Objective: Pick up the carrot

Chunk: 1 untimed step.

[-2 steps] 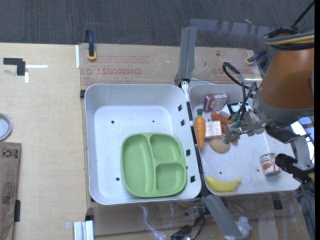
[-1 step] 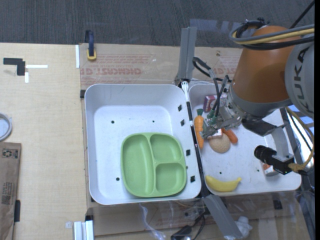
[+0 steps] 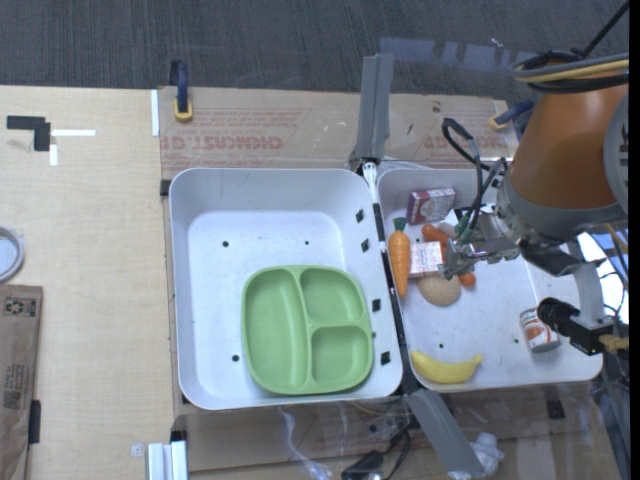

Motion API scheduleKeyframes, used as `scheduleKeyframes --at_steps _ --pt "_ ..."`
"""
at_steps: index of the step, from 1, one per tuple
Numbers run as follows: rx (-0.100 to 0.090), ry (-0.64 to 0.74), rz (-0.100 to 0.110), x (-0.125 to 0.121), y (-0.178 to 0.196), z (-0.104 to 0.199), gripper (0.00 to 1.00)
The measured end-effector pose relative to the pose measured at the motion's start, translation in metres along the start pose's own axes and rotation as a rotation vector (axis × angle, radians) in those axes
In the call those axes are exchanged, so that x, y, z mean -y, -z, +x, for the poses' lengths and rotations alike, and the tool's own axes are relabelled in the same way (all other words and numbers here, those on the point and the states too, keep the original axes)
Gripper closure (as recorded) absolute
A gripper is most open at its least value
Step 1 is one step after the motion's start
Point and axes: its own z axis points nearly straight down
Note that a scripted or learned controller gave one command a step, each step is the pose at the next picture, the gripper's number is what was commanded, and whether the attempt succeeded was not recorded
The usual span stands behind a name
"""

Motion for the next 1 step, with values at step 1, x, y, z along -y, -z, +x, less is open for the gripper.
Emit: scheduleKeyframes --at_steps 1 --pt "0.0 -0.048 0.0 0.0171 -0.0115 0.0388 1.0"
